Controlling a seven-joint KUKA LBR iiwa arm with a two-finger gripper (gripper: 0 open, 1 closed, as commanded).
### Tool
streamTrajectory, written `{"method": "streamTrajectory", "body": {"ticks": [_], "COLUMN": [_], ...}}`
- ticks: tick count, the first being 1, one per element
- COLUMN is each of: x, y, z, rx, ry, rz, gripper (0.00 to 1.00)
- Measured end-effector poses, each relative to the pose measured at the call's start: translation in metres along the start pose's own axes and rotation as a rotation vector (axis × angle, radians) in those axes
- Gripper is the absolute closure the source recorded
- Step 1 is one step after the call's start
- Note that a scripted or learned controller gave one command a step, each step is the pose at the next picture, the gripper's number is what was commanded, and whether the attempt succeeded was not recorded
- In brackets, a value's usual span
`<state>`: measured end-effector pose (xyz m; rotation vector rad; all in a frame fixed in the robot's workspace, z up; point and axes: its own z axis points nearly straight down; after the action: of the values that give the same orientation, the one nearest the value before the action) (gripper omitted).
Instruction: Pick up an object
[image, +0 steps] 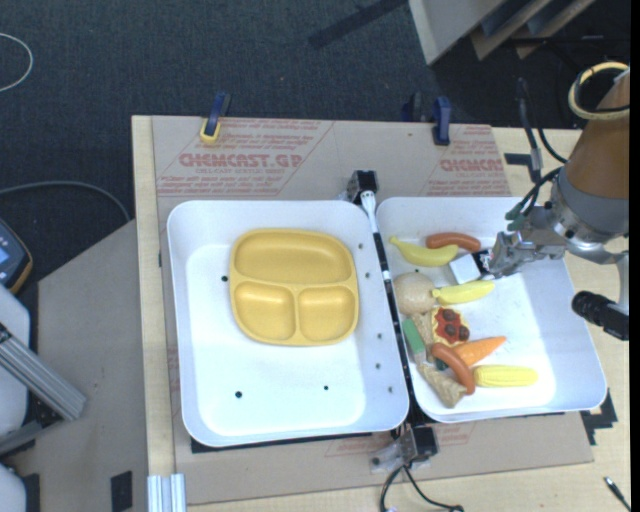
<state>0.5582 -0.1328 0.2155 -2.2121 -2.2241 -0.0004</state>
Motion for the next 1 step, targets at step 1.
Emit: {"method": "streamTrajectory", "body": {"ticks": [1], "x": [0.0563], "y": [-0.0043], "z": [0.0077], "rx": [0.000], "ry": [-0.001], "rz": [0.000], "gripper": [1.00]}}
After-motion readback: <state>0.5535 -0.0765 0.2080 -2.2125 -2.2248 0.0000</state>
